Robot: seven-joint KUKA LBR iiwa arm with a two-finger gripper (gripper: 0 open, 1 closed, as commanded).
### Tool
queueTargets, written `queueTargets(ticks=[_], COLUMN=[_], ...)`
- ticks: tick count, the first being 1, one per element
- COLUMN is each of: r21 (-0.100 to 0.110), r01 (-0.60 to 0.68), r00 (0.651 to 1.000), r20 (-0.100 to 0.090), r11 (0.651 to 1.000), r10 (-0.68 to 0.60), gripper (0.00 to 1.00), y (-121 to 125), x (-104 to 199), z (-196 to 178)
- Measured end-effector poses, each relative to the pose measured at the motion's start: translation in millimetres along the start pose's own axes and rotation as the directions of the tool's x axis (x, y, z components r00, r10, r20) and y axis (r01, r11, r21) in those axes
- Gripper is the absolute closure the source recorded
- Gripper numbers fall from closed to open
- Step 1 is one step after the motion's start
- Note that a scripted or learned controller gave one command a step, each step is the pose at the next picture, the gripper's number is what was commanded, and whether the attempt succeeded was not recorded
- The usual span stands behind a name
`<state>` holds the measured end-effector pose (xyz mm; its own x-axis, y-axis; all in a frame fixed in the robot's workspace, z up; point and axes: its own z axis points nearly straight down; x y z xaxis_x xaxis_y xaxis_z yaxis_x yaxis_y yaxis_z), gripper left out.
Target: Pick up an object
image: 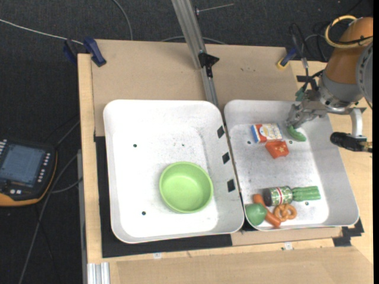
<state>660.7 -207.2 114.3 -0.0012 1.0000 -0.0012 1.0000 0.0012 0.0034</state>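
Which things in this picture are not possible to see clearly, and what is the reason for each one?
- Gripper, camera view: too small and blurred to tell the fingers' state.
- Green object beneath the gripper: partly covered by it, shape unclear.
- Small box: print too small to read.
- Green bottle: label blurred.
- Orange pieces at the right bin's near corner: overlapping, so hard to separate.
- Arm: cut off by the frame's right edge.

Arm (346, 58) enters from right edge, upper part of view. Orange band above wrist, grey wrist housing below, angled down and leftward. Pincer (294, 120) low at arm's left end, tip pointing down-left. Cables run along wrist.
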Motion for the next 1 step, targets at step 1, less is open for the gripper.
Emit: queueTargets(ticks=[1], r21=[-0.001], r01=[-0.001], r00=[1.000], r20=[0.000], r11=[1.000], r10=[0.001], gripper=[1.00], y=[7.4], x=[-1.4], z=[-45.2])
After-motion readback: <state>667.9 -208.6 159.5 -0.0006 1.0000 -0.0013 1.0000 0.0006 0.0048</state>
